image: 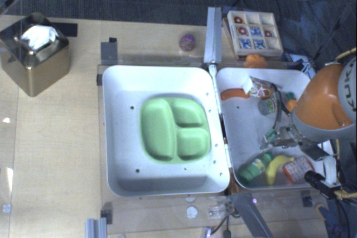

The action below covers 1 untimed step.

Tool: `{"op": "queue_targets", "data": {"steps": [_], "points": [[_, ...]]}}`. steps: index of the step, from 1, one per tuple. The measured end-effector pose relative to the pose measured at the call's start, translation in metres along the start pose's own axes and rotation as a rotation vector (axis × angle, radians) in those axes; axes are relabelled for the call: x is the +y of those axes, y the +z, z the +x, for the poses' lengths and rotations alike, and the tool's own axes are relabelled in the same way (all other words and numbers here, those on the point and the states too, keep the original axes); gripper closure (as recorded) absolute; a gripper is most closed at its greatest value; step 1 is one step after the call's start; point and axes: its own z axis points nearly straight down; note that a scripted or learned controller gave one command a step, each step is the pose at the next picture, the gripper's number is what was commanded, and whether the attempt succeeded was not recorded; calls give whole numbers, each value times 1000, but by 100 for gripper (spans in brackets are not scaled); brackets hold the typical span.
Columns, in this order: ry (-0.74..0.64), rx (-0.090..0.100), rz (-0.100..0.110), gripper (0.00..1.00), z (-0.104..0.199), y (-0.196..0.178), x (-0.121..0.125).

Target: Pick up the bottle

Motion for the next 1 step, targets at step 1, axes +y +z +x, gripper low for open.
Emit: {"op": "queue_targets", "data": {"steps": [1], "points": [[7,1,3,100,49,-134,40]]}}
